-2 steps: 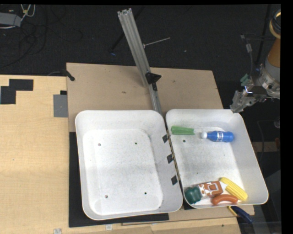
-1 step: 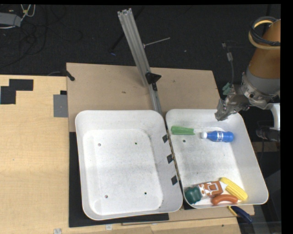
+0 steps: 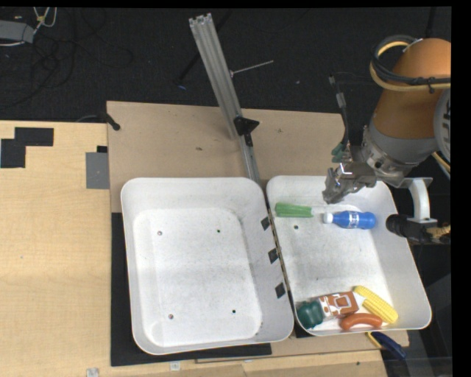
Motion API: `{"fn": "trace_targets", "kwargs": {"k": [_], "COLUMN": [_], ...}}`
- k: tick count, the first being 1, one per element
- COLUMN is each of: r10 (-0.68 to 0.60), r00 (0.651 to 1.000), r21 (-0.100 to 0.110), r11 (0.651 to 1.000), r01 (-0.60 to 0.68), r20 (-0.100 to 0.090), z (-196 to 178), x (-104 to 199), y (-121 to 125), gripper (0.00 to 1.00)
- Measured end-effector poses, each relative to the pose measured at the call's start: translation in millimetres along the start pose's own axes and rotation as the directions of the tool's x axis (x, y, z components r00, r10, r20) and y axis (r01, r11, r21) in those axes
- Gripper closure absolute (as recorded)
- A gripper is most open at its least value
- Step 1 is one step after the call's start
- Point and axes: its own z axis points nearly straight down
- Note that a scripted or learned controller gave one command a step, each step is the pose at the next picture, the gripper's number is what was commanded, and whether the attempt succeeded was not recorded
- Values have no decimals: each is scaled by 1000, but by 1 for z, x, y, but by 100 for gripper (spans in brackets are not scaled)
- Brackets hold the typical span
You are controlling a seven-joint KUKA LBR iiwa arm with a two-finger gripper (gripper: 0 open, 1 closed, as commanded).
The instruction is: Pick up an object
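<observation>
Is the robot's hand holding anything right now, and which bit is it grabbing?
No. The gripper hangs over the right bin, just above the blue bottle and the green brush, with nothing seen between its fingers.

Robotics lab — 2 white bins [image 3: 199, 193], plywood bench [image 3: 169, 140], loose cables [image 3: 29, 22]

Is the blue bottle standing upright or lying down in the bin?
Lying down: the blue bottle rests on its side on the right bin's floor.

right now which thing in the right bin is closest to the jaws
The blue bottle, lying just below the gripper; the green stick sits further left, the rest at the near edge.
</observation>
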Motion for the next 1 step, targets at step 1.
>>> {"fn": "trace_targets", "kwargs": {"k": [1], "r10": [1], "r00": [1000], "r21": [1], "r11": [1000], "r01": [-1], "r20": [1], "z": [8], "x": [40], "y": [-12], "gripper": [100]}}
